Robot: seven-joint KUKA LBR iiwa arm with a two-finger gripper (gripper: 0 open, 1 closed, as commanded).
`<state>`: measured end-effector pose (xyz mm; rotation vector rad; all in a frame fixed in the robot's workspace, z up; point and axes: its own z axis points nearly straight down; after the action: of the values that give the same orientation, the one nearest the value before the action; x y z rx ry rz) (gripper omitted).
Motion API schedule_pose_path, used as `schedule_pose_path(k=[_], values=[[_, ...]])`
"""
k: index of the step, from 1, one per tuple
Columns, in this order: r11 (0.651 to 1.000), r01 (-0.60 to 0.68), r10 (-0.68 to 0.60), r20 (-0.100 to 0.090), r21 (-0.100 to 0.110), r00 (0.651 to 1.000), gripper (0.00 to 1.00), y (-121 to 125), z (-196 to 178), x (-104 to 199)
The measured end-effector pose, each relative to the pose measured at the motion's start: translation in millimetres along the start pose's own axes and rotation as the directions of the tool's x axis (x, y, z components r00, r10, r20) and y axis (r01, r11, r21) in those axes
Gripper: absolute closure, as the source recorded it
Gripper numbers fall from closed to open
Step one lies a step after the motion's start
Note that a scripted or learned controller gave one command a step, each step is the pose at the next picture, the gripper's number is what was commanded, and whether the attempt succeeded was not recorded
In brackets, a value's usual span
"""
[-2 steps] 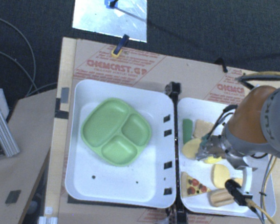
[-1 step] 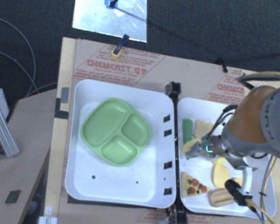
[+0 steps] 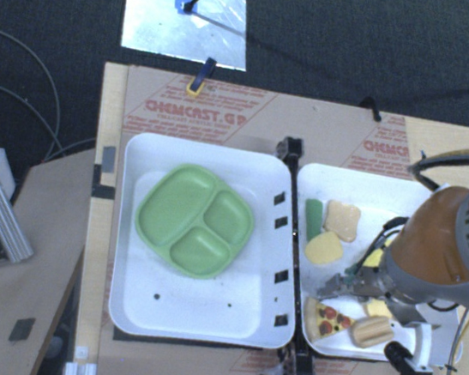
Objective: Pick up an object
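The KUKA arm (image 3: 438, 246) is reaching in over the right-hand white bin (image 3: 373, 186), its orange band sitting above most of that bin's right half, and the pincer (image 3: 344, 284) is hanging low near the bin's middle — whether it is released or clenched cannot be told, since the dark metal there is too small and blurred to read, and nothing can be seen caught in it. Everything to be picked is lying in this same right bin. A green cylinder-shaped piece (image 3: 313, 217) is standing out near the bin's left wall, with a tan toast-shaped piece (image 3: 342, 220) just beside it toward the bin's centre. A pale yellow rounded piece (image 3: 324, 249) is lying just below those two, close to the pincer but apart from it. Along the bin's near edge a toy pizza slice (image 3: 329, 320) with red dots is resting, and a hot-dog-shaped bun (image 3: 372, 331) is lying just beside it, further from the left wall. A small yellow block (image 3: 378, 308) is peeking out just above the bun, partly under the arm. The neighbouring left bin (image 3: 141, 299) is touching the right bin's left wall and is carrying a green three-compartment plate (image 3: 195, 219) — tilted askew toward its far side. Both bins are sitting on the cardboard-covered desk (image 3: 262, 117).
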<state>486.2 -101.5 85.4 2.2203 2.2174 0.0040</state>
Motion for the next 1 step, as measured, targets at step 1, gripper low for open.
schedule_pose_path(k=[1], values=[[1.0, 0.0, 0.0, 0.005, -0.006, 1.0, 1.0, 3.3, -11.8, -1.4]])
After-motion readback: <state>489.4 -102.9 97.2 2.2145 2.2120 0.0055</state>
